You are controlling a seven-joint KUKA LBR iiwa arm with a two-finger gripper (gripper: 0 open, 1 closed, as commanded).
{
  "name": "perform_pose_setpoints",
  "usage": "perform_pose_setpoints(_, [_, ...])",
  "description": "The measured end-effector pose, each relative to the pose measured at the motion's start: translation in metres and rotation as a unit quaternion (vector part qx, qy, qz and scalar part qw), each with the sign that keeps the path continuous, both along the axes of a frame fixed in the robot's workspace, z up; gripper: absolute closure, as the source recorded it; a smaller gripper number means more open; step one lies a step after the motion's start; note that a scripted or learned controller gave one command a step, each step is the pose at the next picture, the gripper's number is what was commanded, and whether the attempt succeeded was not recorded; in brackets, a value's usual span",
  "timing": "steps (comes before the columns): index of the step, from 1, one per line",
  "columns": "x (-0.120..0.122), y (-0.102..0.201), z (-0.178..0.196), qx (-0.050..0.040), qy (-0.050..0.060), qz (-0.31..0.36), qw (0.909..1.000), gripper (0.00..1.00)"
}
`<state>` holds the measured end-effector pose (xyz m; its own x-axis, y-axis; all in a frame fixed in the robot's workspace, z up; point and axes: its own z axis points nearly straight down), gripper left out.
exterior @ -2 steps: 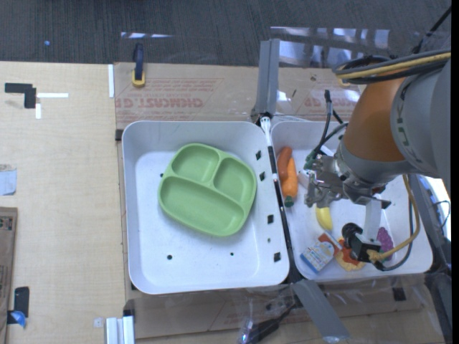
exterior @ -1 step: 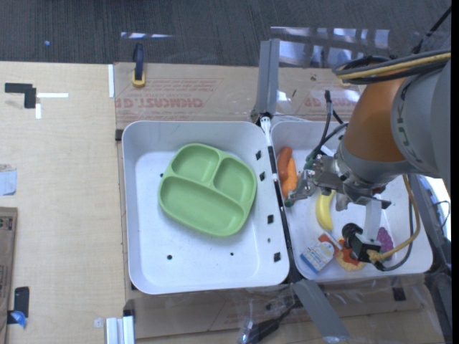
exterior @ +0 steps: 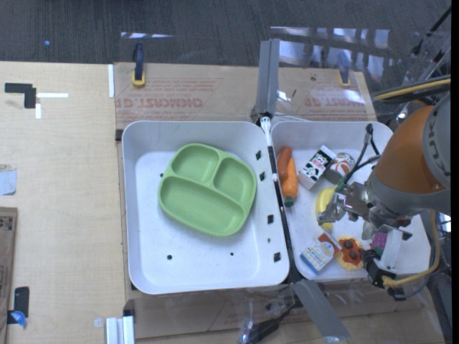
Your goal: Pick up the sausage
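A long orange-red piece (exterior: 287, 170) lies along the left wall of the right bin (exterior: 305, 131). Its upper end is redder and its lower end has a green tip, and I cannot tell whether it is the sausage or a carrot. My gripper (exterior: 339, 205) hangs low in the middle of the right bin, right of that piece and apart from it. It is directly over a yellow banana-like toy (exterior: 326, 201). The grey wrist and orange band (exterior: 409, 165) hide the bin's right side.
Near the gripper lie a black-and-white milk carton (exterior: 315, 166), a small red-and-white can (exterior: 342, 164), a pizza slice (exterior: 350, 253), a small blue-and-white box (exterior: 318, 255) and a pink item (exterior: 378, 241). The left bin (exterior: 136, 192) holds a green divided plate (exterior: 208, 189).
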<state>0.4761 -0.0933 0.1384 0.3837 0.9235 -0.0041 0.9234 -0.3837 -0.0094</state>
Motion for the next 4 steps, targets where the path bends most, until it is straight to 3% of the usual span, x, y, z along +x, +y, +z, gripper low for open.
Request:
perform_pose_setpoints(1, [-0.001,-0.031,-0.028,-0.0017,0.000,-0.201,0.9796,0.00])
perform_pose_setpoints(2, [0.067,-0.001,-0.031,-0.0018,-0.001,-0.166,0.9862,0.00])
perform_pose_setpoints(3, [0.016,-0.014,-0.046,-0.0018,-0.008,-0.212,0.9772,0.00])
perform_pose_setpoints(4, [0.025,0.009,0.050,-0.0024,-0.001,-0.181,0.9835,0.00])
